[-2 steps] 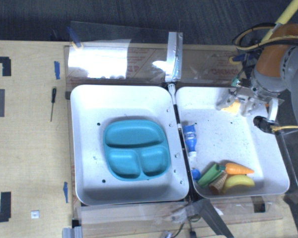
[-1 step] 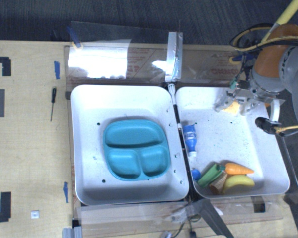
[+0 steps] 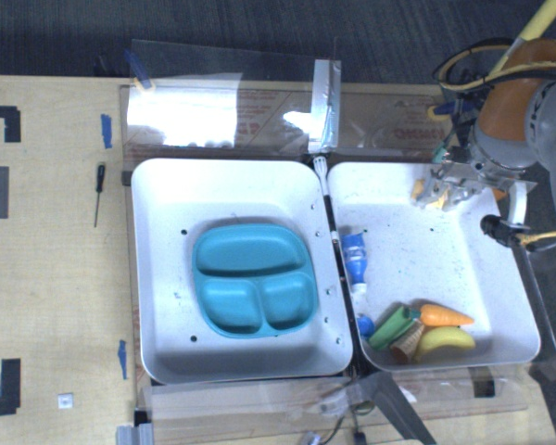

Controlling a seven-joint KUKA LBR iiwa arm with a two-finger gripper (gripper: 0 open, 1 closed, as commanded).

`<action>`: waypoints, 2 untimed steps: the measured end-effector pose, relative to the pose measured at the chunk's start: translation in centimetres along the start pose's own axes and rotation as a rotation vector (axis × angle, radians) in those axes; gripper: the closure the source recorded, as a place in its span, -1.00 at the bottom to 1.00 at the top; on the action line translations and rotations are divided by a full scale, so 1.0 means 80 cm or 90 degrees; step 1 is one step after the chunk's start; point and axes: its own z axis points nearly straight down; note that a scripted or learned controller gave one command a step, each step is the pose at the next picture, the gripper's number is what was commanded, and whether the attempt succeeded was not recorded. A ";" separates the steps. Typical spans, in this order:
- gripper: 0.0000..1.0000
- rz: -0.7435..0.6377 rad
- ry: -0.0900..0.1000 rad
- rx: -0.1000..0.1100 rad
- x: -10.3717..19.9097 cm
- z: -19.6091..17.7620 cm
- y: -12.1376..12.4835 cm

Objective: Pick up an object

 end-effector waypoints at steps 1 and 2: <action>1.00 0.009 0.002 -0.006 0.082 0.013 -0.041; -1.00 0.010 0.001 -0.005 0.080 0.014 -0.041</action>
